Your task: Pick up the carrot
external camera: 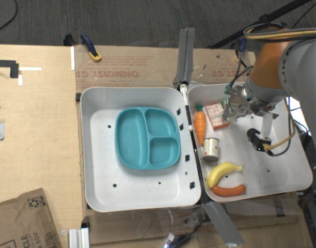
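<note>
The orange carrot with a green top lies lengthwise along the left wall of the right bin, green end pointing to the back. My gripper hangs over the back half of that bin, to the right of the carrot and just past a small red-and-white box. The gripper is apart from the carrot, roughly a box-width away. Nothing shows in its grasp.
In the right bin, a small metal can sits just in front of the carrot, then a banana and a red sausage near the front wall. The left bin holds a teal divided plate. A black cable loops below the wrist.
</note>
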Action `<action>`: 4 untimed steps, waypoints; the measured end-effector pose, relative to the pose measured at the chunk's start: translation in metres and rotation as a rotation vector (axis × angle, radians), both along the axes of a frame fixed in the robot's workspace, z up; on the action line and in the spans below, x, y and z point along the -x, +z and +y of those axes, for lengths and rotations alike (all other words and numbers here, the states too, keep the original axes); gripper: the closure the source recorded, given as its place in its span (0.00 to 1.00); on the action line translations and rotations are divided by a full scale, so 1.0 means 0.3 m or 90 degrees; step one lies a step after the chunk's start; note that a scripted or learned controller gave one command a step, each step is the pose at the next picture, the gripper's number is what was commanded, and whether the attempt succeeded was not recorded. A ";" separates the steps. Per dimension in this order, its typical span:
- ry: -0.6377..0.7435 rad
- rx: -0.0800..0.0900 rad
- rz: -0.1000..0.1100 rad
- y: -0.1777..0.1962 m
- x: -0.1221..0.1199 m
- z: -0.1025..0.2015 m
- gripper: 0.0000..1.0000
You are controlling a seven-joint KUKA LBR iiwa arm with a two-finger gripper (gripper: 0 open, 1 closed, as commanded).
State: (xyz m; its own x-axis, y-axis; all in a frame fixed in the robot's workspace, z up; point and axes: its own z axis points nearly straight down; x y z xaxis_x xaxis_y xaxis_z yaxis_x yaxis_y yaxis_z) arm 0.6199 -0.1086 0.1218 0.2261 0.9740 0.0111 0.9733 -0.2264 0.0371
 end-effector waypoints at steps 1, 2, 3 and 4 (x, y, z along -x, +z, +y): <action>-0.003 0.002 0.026 0.230 0.132 0.210 1.00; -0.025 0.002 0.027 0.229 0.296 0.386 1.00; 0.018 0.003 0.026 0.428 0.363 0.380 1.00; 0.074 0.004 0.028 0.268 0.476 0.482 1.00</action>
